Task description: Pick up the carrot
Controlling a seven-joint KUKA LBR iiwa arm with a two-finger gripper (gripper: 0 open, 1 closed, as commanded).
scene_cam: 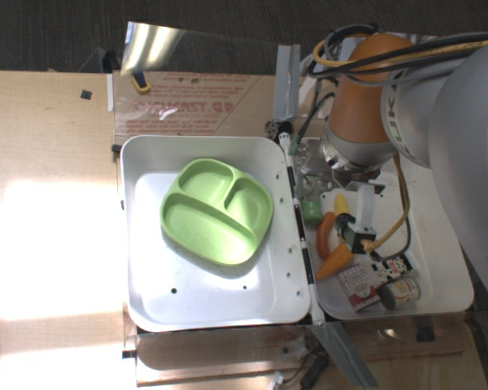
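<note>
Gripper (339,187) hung over right bin (447,295); open or closed could not be told (wrist hid it). Carrot (335,260) lay on bin floor near gripper, on its camera-near side, unlifted. Judged: pick not done; grasp, lift left.

Divided plate (218,211) coloured light green, left bin (146,292) and right bin (441,284) coloured plain white, carrot (335,260) coloured orange, packet (358,286) printed red and white, grey arm (459,136) banded orange.
</note>
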